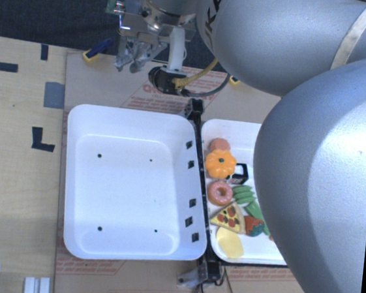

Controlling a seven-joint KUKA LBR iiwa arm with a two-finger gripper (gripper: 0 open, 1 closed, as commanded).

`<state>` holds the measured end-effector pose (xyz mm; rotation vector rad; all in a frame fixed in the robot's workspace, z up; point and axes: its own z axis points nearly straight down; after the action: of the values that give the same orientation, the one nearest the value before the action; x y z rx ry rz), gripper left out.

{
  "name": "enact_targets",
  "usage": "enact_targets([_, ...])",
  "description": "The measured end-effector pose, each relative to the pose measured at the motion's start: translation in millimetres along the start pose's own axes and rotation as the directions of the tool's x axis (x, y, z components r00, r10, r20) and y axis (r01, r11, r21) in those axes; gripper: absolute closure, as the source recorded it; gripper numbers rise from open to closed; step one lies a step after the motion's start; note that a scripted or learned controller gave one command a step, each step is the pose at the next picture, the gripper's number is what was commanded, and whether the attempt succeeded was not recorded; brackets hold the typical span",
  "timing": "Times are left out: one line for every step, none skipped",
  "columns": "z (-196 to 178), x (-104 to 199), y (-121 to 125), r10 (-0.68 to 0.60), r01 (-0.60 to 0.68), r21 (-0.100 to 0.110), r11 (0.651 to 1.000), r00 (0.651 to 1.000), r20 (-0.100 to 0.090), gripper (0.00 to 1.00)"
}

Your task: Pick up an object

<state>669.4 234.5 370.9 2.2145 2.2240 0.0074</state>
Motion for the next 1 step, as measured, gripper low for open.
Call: enact_targets([98.6, -2.0, -15.5, 0.003, -0.003, 0.022, 1.000, 1.000, 0.008, 1.00])
